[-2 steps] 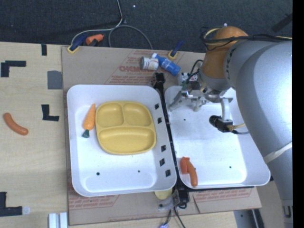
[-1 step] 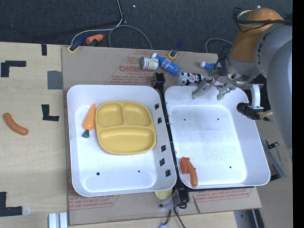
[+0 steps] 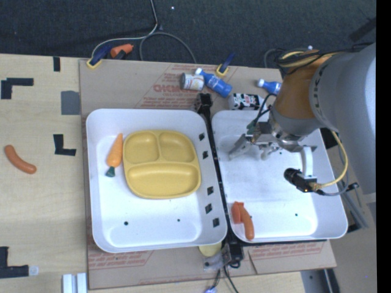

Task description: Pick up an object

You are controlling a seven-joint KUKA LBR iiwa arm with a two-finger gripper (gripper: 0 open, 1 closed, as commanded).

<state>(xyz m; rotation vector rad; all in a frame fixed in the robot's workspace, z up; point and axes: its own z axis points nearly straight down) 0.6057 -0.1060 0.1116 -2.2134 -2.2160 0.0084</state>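
My gripper (image 3: 250, 151) hangs over the upper left part of the right bin (image 3: 275, 224). Its two grey fingers stand apart, open, and nothing shows between them. Two small orange sausage-like pieces (image 3: 243, 218) lie against the near left wall of that bin, well below the gripper. In the left bin (image 3: 146, 234) an orange toy carrot (image 3: 114, 150) rests beside a yellow divided plate (image 3: 162, 163).
Another orange sausage (image 3: 20, 159) lies on the bench far to the left. Blue and white bottles (image 3: 208, 81) and clamps sit behind the bins. A black cable and plug (image 3: 299, 179) hang from the wrist over the right bin.
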